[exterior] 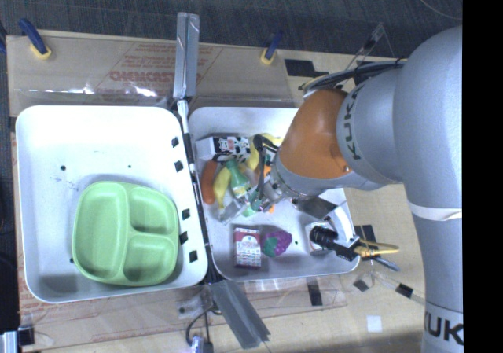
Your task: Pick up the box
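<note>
Closest to the camera is the grey arm (416, 131), and its orange band (314, 143) covers the claw (263, 186), so I cannot tell how far it is open or whether it holds anything. It hangs over a heap of toy food (232, 178) in the right bin (314, 269), probably reaching down to grasp. Just below the heap, the box (247, 247) lies flat, apart from the claw. Further left, a green plate (126, 233) rests in the left bin (47, 155).

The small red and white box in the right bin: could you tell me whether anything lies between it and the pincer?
Nothing sits on the small red and white box; a purple object touches its right side. The pincer hangs just above it over yellow and green items.
</note>
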You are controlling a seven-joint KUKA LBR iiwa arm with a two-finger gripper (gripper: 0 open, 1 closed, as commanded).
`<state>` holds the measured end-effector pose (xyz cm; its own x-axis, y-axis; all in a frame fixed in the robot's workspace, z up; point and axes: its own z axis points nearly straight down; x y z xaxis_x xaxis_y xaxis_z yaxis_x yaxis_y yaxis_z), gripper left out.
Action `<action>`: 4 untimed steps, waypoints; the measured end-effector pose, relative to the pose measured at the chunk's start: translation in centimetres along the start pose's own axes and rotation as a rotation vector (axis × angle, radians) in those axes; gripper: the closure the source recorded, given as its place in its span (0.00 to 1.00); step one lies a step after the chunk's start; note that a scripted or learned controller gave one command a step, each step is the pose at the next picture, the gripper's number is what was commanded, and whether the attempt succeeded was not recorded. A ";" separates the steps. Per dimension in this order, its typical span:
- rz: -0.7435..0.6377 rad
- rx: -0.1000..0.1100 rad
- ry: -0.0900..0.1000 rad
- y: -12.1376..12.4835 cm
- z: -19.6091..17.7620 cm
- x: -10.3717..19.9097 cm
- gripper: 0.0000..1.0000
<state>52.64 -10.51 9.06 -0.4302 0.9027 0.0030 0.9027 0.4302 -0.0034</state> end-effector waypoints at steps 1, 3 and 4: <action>-0.004 0.001 -0.001 0.0 -0.9 -0.1 1.00; -0.009 0.002 -0.001 0.0 -1.9 0.0 1.00; 0.173 -0.002 -0.002 2.4 -10.1 4.0 1.00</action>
<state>53.16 -5.89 19.18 -0.2684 0.9633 0.0003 0.9633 0.2684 -0.0020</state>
